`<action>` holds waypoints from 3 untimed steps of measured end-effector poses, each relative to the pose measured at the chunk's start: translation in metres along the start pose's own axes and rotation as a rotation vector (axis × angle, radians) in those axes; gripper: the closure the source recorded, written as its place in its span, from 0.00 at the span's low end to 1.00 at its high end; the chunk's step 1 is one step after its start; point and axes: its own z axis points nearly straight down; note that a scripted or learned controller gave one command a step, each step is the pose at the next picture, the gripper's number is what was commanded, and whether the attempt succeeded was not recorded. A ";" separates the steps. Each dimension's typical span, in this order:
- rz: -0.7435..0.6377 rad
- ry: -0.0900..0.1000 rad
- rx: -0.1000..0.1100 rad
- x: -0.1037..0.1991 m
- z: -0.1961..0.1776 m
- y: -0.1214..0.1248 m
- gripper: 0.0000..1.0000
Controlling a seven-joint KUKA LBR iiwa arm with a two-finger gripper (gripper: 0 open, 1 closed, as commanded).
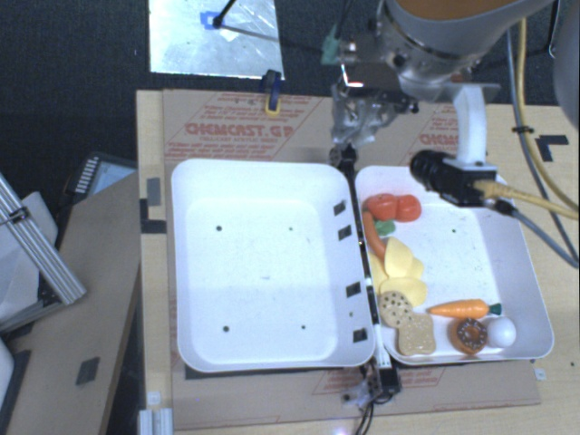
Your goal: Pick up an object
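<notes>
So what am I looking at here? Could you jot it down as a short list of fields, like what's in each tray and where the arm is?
left bin: white, shallow, nothing lying in it
right bin: toy food along its left side and near edge
items: tomato, carrot, round cracker, square cracker, donut, white egg, yellow pieces
arm: gripper at the far edge, over the seam between the bins
holding anything: nothing seen between its fingers
</notes>
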 end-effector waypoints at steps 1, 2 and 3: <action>0.010 -0.001 -0.013 0.002 -0.026 0.072 1.00; 0.003 -0.005 0.006 0.052 0.131 0.070 1.00; 0.004 0.002 -0.017 0.071 0.044 0.113 1.00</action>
